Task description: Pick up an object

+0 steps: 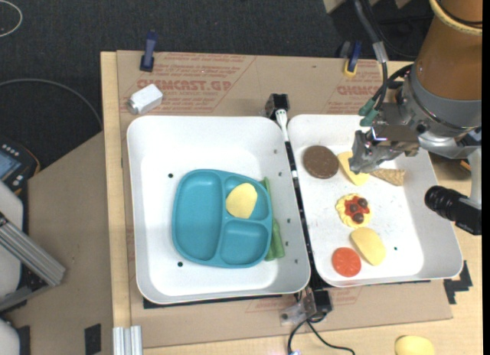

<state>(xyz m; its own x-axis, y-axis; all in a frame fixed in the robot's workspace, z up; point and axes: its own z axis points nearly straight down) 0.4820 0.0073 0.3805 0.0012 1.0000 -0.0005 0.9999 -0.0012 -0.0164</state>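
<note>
Care is being needed as the gripper [360, 161], finger state untellable, is being lowered squarely over the yellow wedge [353, 168].

Two white bins [145, 193], one teal tray [200, 223]

A broad orange band [459, 24] is seen on the arm [452, 78], and a grey rounded section is found below it. Black cables [367, 17] are run along its side. The gripper [375, 151] is made of dark metal, with what may be green parts.
</note>
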